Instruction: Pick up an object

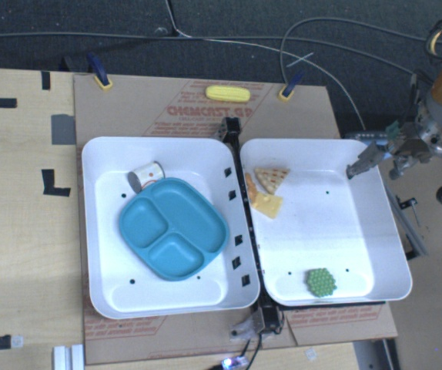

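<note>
The gripper (378,163) hangs over the right rim of the right bin (375,230), near that bin's upper right corner, with its two fingers spread apart and nothing between them. One finger (359,165) points down and left over the bin's rim; the other sits just outside it.

Inside the right bin, well apart from the gripper, a toast-coloured waffle wedge (271,179) lies against the left wall near the upper left corner, and a flat yellow piece (266,203) touches it just below. A green bumpy ball (321,282) rests near the bin's lower wall, to the right of its middle.

Left of the right bin, touching it along a black clip strip, stands the left bin (102,284). It holds a blue three-compartment tray (173,227) at its centre and a small white cup (145,176) lying on its side at the tray's upper left edge.

Above the two bins a yellow corn-like toy (227,94) lies on the cardboard sheet (128,106).
</note>
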